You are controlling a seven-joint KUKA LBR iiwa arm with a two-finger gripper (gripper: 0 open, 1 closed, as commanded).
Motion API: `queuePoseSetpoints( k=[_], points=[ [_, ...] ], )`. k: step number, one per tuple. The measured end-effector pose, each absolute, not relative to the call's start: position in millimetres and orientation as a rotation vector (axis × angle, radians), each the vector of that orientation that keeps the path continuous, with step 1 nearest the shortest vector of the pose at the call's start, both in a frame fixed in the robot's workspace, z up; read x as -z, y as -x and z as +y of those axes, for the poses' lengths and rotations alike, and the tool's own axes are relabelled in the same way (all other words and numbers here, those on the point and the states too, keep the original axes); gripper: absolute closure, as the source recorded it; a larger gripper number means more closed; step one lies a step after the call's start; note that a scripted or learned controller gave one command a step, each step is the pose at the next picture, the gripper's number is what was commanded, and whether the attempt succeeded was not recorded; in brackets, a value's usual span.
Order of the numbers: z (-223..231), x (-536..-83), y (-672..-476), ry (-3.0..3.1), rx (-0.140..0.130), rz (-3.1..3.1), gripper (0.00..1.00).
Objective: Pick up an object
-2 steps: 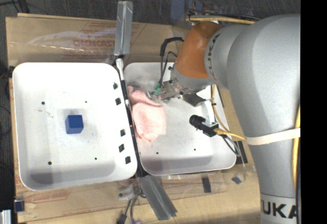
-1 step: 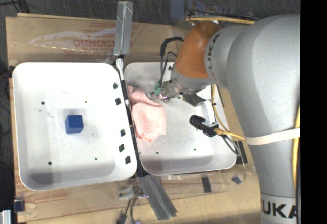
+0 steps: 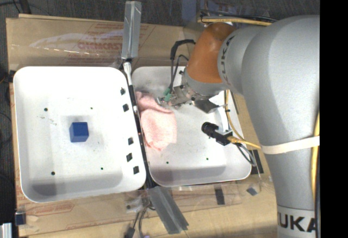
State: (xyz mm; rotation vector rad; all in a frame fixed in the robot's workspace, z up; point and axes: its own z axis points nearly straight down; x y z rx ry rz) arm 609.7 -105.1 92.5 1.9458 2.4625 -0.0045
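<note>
Seen from above, the grey arm point(image 3: 272, 74) with its orange band point(image 3: 205, 60) reaches from the right into the right bin point(image 3: 190, 174), its gripper point(image 3: 173, 96) low at the far right edge of a crumpled pink cloth point(image 3: 156, 123) lying against that bin's left wall; whether the gripper is apart or together cannot be told. A blue cube point(image 3: 79, 131) sits alone in the left bin point(image 3: 32, 177), well apart from the arm, while both bins rest side by side on the cardboard-covered worktop point(image 3: 54, 41).
</note>
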Motion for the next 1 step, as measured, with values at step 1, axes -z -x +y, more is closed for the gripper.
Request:
queuePoseSetpoints(
  k=[1],
  points=[
    [-53.2,-192.8,-629.2,-1.724,0.001,2.626,0.00]
  ],
)
